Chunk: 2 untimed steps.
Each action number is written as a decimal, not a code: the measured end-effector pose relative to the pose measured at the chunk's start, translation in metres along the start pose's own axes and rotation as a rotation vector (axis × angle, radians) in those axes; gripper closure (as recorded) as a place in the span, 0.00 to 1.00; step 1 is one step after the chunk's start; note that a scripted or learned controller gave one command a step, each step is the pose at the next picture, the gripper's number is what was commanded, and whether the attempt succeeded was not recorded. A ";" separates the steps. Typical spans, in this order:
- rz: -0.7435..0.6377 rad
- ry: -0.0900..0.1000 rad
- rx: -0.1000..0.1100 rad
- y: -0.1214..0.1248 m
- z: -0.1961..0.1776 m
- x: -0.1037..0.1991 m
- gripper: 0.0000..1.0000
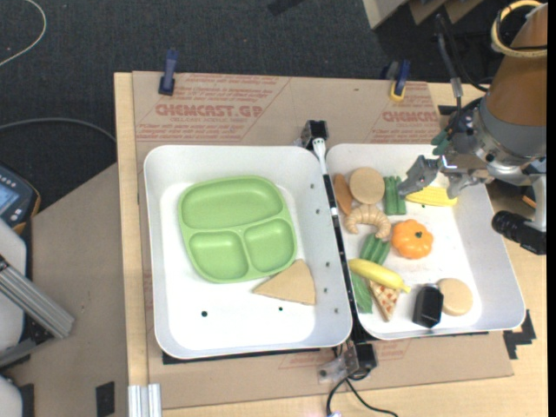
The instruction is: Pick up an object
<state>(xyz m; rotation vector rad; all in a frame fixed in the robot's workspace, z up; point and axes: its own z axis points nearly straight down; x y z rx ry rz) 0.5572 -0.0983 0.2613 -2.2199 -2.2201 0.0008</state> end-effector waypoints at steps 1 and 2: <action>-0.009 0.002 -0.006 -0.050 -0.057 0.083 0.00; 0.004 0.000 0.015 -0.082 0.082 0.061 0.00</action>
